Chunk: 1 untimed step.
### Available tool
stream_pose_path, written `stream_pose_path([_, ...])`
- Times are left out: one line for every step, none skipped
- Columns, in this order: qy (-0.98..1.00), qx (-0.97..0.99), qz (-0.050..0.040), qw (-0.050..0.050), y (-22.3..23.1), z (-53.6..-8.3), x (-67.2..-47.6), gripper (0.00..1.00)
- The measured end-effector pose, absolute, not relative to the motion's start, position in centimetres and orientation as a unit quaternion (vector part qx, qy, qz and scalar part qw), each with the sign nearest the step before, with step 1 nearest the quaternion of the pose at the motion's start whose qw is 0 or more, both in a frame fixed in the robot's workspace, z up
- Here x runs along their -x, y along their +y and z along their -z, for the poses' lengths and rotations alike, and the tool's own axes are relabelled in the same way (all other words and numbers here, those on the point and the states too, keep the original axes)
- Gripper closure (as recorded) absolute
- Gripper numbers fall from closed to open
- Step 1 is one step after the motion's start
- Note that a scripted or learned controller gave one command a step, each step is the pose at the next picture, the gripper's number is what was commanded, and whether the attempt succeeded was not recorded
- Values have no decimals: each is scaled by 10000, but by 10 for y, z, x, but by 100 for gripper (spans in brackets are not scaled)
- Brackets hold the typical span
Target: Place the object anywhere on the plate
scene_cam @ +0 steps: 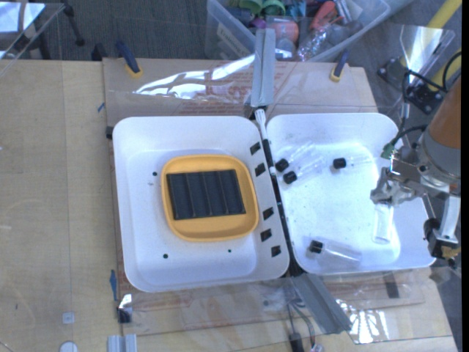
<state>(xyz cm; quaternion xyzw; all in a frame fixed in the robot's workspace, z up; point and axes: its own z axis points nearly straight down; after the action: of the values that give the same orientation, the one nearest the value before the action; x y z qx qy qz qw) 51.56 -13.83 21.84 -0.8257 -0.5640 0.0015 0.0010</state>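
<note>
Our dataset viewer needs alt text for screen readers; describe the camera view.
A grey robot gripper hangs over the right white bin among clear plastic tubes with black caps; the left white bin holds a yellow plate.

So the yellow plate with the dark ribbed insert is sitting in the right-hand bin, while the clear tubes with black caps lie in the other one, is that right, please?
Not quite: the camera view shows the yellow plate in the left bin. The rest holds, since the clear tubes with black caps lie in the other one, the right bin.
</note>
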Motion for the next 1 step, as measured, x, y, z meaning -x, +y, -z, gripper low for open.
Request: stream_pose_path([-6176,7865,-8,12,-72,-183,-479,100])
